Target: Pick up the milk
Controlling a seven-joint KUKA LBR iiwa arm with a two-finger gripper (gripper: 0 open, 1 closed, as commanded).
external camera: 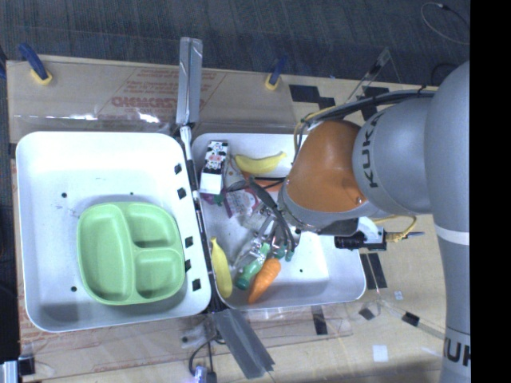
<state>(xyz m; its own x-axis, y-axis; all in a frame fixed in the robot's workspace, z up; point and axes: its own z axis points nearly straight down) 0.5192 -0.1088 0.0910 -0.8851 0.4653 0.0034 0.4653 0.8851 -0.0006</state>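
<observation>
Nearest, a carrot [264, 280] and a banana [220, 269] lie in the right bin [343, 282]. The gripper [267, 242] hangs just above them — open or shut, I cannot tell. The milk [213, 168] sits farther back, so the reaching step comes next — it must go there.

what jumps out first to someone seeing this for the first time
The big grey arm with its orange band looms over the right bin, covering much of it. Next, the green divided tray lies alone in the left bin. Below the arm, a carrot and banana lie in a clutter of small items.
</observation>
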